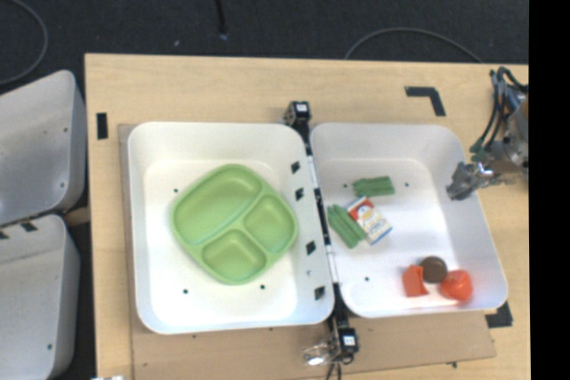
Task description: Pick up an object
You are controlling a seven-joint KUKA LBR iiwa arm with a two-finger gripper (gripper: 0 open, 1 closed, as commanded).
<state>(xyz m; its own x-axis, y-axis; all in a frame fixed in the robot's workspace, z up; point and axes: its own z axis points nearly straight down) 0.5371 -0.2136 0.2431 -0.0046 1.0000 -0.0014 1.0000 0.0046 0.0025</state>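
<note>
**Crowded Targets, Tool at the Rim**

We see candidate objects in the right bin (463,236): a small carton (369,220) touching a green block (343,225). Our tool (465,181) hovers at the bin's desk-edge rim; we cannot tell its finger state. Neighbours touching could spoil a grasp.

Two bins (142,191) — one plate (234,223), six small objects (372,221).

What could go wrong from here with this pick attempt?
The small box lies against a green block, so a grasp there may catch both or slip. The brown ball sits tight between two orange pieces, leaving little finger room. The gripper hangs at the right bin's rim and might clip it.
</note>
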